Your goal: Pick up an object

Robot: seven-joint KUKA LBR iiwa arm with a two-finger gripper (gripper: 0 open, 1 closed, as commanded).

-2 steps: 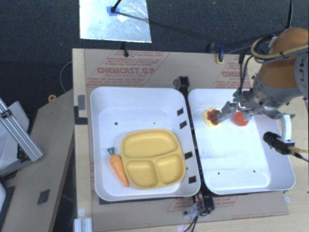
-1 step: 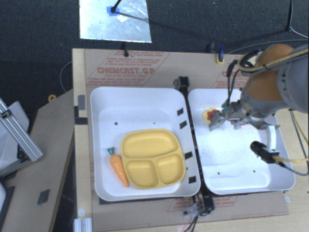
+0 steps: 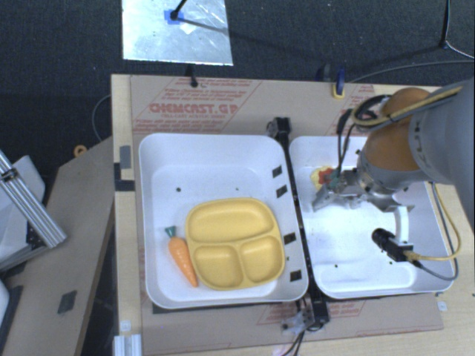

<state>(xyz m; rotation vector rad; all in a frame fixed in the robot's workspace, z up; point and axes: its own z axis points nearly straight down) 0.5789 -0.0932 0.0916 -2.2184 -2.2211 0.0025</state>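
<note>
A yellow sectioned plate (image 3: 234, 242) lies in the left bin (image 3: 159, 169), with an orange toy carrot (image 3: 181, 259) beside its left edge. In the right bin (image 3: 356, 273) my gripper (image 3: 326, 196) is low over the bin's upper left part, under the grey arm with its orange band (image 3: 397, 128). A small yellow and red object (image 3: 322, 175) shows just above and left of the gripper, partly hidden by it. I cannot tell whether the object is touched.
A black divider (image 3: 292, 199) runs between the two bins. Cables (image 3: 423, 254) loop over the right bin's right side. A shiny metal sheet (image 3: 177, 21) lies beyond the bench. Bare white floor shows in the right bin's lower half.
</note>
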